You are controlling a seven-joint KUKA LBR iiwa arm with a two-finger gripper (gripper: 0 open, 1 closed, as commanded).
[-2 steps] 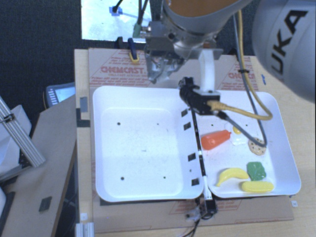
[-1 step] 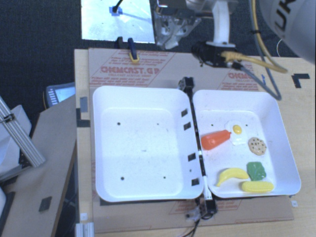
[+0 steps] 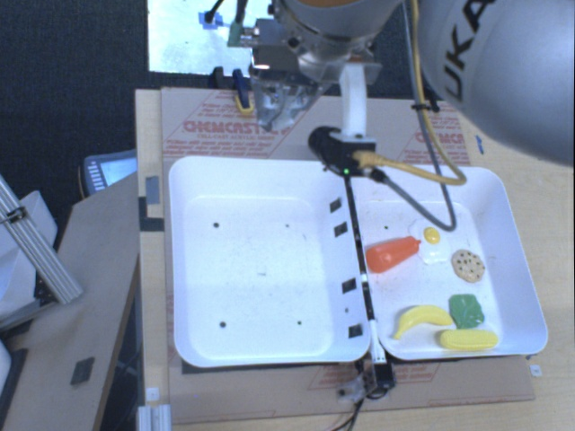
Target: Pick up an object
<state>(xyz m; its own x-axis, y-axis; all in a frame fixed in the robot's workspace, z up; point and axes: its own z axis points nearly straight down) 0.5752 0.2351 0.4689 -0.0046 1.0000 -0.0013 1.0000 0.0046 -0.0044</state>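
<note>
The arm (image 3: pixel 467 34) is held beyond the bins; nothing is grasped, so the approach is judged pending. The gripper (image 3: pixel 280 110) looks empty; its spread cannot be told. In the right bin (image 3: pixel 517 241), a carrot (image 3: pixel 391 254) lies left of the cookie (image 3: pixel 468 265); descent is required.

Right bin: orange carrot (image 3: pixel 392 254) lying tilted, fried egg (image 3: pixel 432 241) just beside it, cookie (image 3: pixel 467 265), banana (image 3: pixel 422 319), green piece (image 3: pixel 465 309), yellow corn (image 3: pixel 468 338) at front.
</note>
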